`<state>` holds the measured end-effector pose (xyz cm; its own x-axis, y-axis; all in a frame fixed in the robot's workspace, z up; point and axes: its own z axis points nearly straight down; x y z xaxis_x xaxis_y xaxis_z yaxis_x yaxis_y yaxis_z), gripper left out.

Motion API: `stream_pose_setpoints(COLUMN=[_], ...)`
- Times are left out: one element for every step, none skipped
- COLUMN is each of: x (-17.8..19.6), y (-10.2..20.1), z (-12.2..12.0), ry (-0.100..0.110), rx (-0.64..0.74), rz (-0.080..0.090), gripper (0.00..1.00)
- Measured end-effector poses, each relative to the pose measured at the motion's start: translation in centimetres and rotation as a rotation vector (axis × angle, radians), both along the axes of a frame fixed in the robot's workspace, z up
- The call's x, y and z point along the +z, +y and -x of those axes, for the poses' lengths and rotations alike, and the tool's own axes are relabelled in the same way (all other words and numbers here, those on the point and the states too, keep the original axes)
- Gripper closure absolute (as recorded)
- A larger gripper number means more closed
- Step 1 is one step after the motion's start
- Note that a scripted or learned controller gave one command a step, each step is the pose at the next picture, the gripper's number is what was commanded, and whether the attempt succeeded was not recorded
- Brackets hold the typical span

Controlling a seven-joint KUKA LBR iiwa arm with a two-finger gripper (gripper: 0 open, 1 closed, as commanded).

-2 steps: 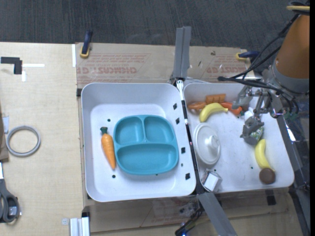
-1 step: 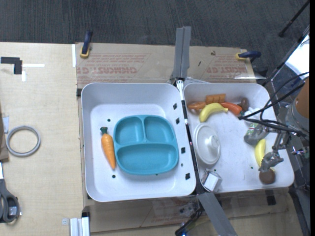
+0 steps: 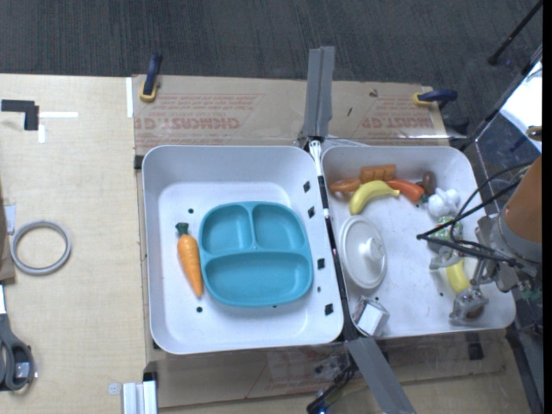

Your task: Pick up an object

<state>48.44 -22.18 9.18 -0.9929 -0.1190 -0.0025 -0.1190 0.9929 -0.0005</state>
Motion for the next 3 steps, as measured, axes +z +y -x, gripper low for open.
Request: stream_pose_setpoints(x=[0.9,15.1,16.6], y=[0.2,4.4,7.7], z=[-0.2,-3.8,-11.2], ry=[-0.002,-0.001,-0.003], rx=[0.005,-0.129,0.041], rz=[0.001,-0.001,0.000], gripper=[1.00,1.00,1.00])
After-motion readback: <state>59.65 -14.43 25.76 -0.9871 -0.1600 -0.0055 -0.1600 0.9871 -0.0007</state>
